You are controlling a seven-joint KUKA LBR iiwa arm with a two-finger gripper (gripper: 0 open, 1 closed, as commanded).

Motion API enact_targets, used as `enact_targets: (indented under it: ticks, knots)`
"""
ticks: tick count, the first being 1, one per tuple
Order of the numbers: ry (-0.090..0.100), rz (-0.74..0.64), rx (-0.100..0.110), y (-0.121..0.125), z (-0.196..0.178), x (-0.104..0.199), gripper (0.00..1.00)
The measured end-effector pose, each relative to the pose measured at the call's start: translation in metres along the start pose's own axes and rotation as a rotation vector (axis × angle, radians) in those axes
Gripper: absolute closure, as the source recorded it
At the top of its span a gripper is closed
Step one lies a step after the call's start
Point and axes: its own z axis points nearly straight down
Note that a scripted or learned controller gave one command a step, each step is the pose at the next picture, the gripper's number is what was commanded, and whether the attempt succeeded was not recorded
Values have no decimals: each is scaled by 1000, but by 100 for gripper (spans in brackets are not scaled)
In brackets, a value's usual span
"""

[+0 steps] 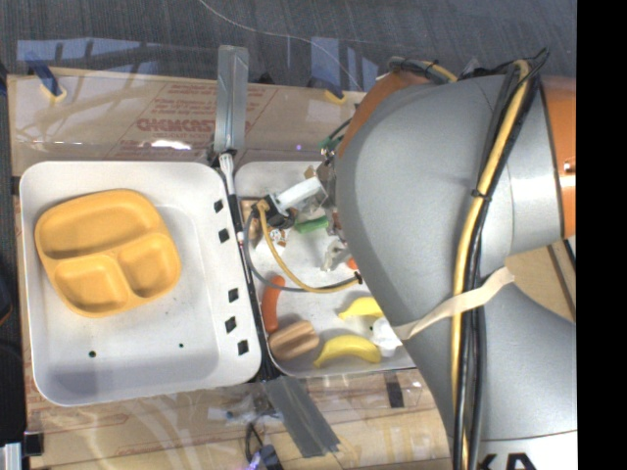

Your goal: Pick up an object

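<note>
My gripper (336, 251) reaches down into the right bin (257, 179) under the bulky grey arm, which hides much of that bin. Just to its upper left lies a small green object (313, 225). Below the gripper lie a yellow piece (361, 308), a yellow banana (348, 352), a brown bun-like item (294, 341) and an orange carrot-like stick (270, 306). A white item (386, 336) peeks out by the arm. I see nothing clearly held.
The left bin (127, 370) holds a yellow compartment tray (106, 251) at its upper left. A yellowish cable (294, 280) loops across the right bin near the gripper. A ridge with black clips (235, 292) divides the two bins.
</note>
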Motion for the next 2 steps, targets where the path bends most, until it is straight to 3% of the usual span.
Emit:
enact_targets:
  ticks: [1, 2]
  knots:
    - [-2, 15, 0, -5, 1, 31, 0]
    - [-8, 20, 1, 82, -63, -14, 0]
